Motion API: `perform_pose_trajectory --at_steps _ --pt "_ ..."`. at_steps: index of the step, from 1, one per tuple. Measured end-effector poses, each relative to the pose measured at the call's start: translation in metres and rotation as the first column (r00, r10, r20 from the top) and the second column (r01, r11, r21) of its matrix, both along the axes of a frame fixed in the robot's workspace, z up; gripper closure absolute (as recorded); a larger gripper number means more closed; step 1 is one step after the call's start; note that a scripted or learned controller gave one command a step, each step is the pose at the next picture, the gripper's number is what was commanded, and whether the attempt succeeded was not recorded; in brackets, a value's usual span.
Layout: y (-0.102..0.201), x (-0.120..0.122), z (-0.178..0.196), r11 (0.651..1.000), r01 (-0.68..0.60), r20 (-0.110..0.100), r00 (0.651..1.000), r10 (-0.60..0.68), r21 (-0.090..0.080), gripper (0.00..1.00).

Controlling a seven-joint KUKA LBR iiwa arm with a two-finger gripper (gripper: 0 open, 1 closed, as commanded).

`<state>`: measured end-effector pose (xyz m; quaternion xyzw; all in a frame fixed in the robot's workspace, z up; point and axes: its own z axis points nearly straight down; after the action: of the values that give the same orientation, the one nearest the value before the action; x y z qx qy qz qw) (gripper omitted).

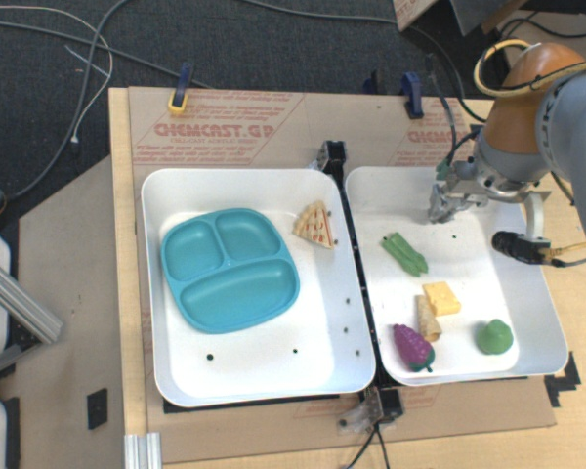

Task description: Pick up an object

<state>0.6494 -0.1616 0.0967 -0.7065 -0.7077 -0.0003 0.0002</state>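
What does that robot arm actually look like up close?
The arm is smooth, rounded grey metal with a glossy orange band above the wrist. A yellow cable loops beside it. It ends in a small grey metal gripper with two fingers.

From my seat the arm (557, 106) runs off the right edge, so I see no more than its wrist end. The gripper (447, 203) is too small and blurred to read. The tan piece (427, 317) sits partly under the yellow block (441, 298).
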Motion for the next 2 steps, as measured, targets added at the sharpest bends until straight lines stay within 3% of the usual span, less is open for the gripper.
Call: perform_pose_trajectory --at_steps 2 --pt "-0.004 0.004 0.121 1.000 0.002 0.005 1.000 -0.002 -0.002 1.00"
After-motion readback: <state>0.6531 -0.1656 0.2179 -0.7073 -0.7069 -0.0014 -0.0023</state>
